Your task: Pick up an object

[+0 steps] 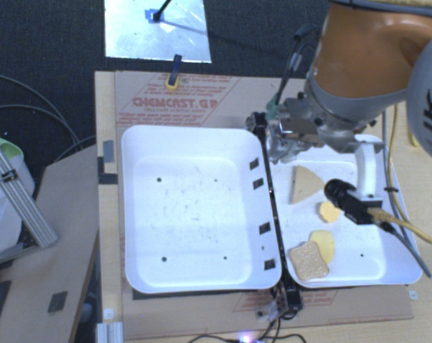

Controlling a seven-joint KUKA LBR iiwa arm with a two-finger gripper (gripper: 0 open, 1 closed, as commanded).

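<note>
1. Gripper (281, 145) hangs at the upper-left corner of the right bin (387, 252), by the divider with the left bin (194, 213). It is masked by the wrist, so I can't tell if it's spread or pressed together. Nothing visibly held.
2. All candidates sit in the right bin. The nearest is a pale wedge (305, 184), just below and right of the gripper. A small yellow piece (330, 211) lies further down, then a yellow disc (324, 243) touching a bread slice (308, 261) at the lower left of that bin.
3. Handling guess: toy food, light and fairly stiff, not fragile. All pieces lie flat, so the low profile is the hard part.
4. Wedge: matte cream, triangular, with straight edges. I'd pinch across the two long sides near the wide end, since the tip would likely squirt out.
5. Bread slice: speckled tan, looks rough or spongy, so probably the best friction. It overlaps the disc, so a grab may drag both.
6. Disc and small piece: smooth, glossy-looking yellow with rounded edges. They are likely slippery.
7. Bin floors are smooth white plastic, so parts could slide on contact.
</note>
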